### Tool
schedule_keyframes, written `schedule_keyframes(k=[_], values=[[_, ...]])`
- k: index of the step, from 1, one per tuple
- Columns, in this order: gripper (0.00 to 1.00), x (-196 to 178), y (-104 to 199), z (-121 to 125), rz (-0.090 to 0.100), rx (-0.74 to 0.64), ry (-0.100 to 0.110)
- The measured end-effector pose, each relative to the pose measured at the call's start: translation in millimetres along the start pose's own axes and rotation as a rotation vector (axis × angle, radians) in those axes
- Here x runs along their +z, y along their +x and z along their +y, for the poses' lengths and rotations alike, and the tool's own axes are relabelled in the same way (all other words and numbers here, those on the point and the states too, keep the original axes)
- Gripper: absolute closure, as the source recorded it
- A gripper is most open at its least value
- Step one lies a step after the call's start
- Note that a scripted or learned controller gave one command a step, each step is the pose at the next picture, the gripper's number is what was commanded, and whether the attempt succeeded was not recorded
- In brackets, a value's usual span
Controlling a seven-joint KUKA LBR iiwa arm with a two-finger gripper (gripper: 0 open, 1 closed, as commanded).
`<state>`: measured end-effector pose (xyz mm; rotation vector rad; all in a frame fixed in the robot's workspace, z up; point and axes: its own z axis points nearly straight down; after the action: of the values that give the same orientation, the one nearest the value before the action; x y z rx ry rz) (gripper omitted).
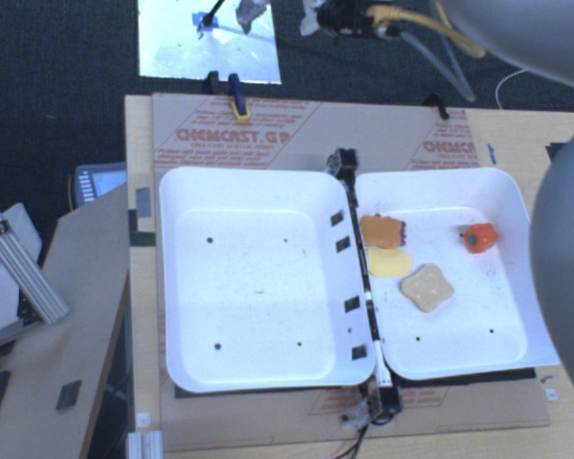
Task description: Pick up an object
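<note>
Toast (427, 287) is lying flat in the right bin (517, 347), nearest the camera and a little right of the seam (366, 299) where the two bins are meeting. Just beyond it, a yellow disc (390, 263) is resting close beside the seam, and an orange block (383, 230) with a purple edge is sitting at the disc's far side, touching or nearly touching it. A red pepper (477, 238) is standing well right of the seam, apart from the other three.

All four are sitting loose on the bin floor, probably scattered so that any one can be taken from above. The pepper, with open floor around it, is likely offering the easiest grasp; the crowded pair by the seam looks harder to separate.

Far beyond the seam, past the bench's back edge, the gripper (285, 8) is hanging high over the dark floor, carrying nothing visible. Whether the claw is released or clenched cannot be told. Judging by this, the pick is not yet begun.
</note>
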<state>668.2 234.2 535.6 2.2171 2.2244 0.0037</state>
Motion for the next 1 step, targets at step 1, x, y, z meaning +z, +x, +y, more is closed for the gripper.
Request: schedule_keyframes(k=[1], values=[[1.0,-11.8,0.1,0.0,0.001,-0.002,-0.003]])
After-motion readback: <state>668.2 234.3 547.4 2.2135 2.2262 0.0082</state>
